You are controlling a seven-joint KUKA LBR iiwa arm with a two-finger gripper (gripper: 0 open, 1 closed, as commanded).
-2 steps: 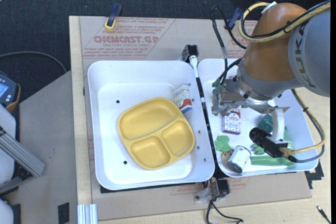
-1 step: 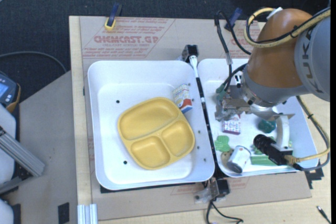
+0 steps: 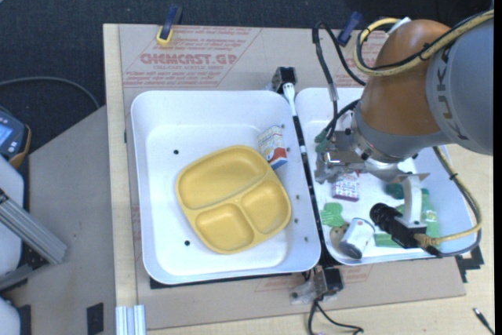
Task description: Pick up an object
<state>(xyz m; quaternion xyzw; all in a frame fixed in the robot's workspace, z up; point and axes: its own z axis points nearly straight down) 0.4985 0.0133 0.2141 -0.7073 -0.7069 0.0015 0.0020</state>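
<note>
since the end effector [image 3: 333,162] sits low over the right bin's [image 3: 463,204] left side, above a small pink packet [image 3: 345,189], i'd descend straight and square onto that packet, clear of the bin wall. whether it's released or clenched i cannot tell. my count: two bins, one yellow tray [image 3: 233,198] and one small carton [image 3: 273,145] in the left bin [image 3: 153,169]; several small items, uncountable, near the right bin's front edge.

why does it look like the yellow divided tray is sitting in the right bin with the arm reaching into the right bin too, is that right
Not quite. The camera view shows the yellow divided tray in the left bin, not the right one. The rest holds: the arm reaches down into the right bin, among the small items there.
</note>
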